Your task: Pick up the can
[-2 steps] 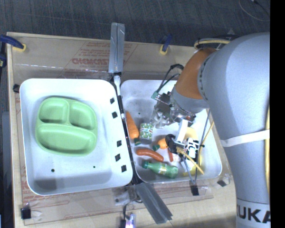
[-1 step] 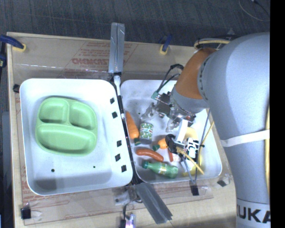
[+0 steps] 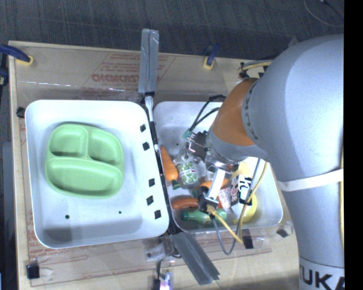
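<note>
Dark carpet surrounds a pale wooden bench (image 3: 78, 65) on which two shallow white bins are set side by side, parted by a grey divider strip (image 3: 149, 59). Within the right bin (image 3: 169, 113), close to its middle, the can (image 3: 188, 173) is seen: a small cylinder with a green and white printed label, apparently lying on its side, though the direction of its long axis cannot be told with certainty because so little of it is exposed. Just beside the can, toward the divider strip, an orange carrot-shaped item (image 3: 168, 164) is laid lengthwise along the bin wall. Nearer the front edge of the bench from the can, an orange-red object (image 3: 183, 203) and a green object (image 3: 197, 217) are crowded together, and a yellow item (image 3: 250, 209) is found further from the divider strip. The can is hemmed in by these things and partly covered from above by the gripper (image 3: 213, 186), which is carried low over the clutter on the side of the can away from the divider strip, with black cables looped about it; whether its fingers are apart or together cannot be told. The grey arm (image 3: 302, 113) with its orange band (image 3: 233, 122) overhangs much of the right bin. In the left bin (image 3: 39, 222), well apart from the can, a green sectioned tray (image 3: 85, 160) is laid flat.
</note>
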`<state>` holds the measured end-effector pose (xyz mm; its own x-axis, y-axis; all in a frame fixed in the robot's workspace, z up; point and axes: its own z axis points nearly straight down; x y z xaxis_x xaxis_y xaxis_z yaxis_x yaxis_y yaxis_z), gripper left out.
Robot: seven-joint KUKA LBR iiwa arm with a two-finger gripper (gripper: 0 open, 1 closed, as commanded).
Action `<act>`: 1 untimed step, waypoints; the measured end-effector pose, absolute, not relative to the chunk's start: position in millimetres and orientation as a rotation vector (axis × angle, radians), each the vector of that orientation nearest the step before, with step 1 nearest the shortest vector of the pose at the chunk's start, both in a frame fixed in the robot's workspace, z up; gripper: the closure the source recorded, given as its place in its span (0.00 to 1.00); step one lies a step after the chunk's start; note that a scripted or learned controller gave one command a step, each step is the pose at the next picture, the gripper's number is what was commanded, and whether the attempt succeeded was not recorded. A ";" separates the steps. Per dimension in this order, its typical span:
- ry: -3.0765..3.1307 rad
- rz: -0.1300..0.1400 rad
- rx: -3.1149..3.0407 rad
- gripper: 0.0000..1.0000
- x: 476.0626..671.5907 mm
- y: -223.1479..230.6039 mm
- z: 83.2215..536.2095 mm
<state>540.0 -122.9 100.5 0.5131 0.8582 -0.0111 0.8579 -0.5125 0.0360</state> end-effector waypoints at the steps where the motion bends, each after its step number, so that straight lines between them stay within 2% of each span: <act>1: 1.554 0.006 2.707 1.00 539.0 -117.2 106.8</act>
<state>539.0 -117.2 106.8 0.5043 0.8635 -0.0071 0.8634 -0.5041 0.0197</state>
